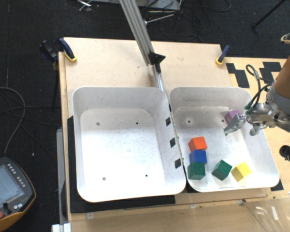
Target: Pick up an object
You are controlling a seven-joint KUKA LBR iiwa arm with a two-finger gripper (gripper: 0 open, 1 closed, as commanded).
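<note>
Gripper (237, 123) in right bin (261, 149), fingers around purple block (231, 115); firm hold unconfirmed. Block looks small, rigid, light; flat opposite faces best to pinch.

One fixed camera looks down aslant on both bins (121, 93).

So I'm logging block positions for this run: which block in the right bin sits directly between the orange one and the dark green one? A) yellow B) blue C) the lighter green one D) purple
B: the blue block sits in a column with the orange block above it and the dark green block below it.
</note>
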